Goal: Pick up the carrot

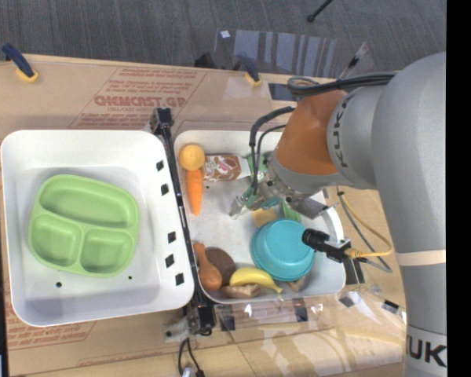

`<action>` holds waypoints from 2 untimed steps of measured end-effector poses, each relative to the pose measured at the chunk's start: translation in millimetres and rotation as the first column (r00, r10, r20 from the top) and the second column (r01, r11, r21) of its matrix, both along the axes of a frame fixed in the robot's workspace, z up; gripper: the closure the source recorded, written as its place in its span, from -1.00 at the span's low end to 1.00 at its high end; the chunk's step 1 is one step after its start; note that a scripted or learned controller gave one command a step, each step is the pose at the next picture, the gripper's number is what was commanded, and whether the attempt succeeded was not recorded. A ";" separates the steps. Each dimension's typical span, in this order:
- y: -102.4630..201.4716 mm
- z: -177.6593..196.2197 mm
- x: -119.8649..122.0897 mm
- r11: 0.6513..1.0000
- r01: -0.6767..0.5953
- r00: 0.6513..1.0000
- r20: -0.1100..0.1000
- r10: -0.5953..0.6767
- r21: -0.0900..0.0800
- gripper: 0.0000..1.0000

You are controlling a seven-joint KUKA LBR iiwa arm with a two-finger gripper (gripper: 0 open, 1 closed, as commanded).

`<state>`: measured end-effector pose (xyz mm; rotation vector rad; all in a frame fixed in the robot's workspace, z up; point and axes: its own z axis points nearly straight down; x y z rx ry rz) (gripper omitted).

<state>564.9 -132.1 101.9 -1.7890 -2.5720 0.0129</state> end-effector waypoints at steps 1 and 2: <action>56.4 91.8 19.5 0.881 0.474 0.881 0.008 -0.474 0.001 1.00; 100.7 102.6 -75.6 0.741 0.671 0.741 -0.002 -0.671 -0.005 1.00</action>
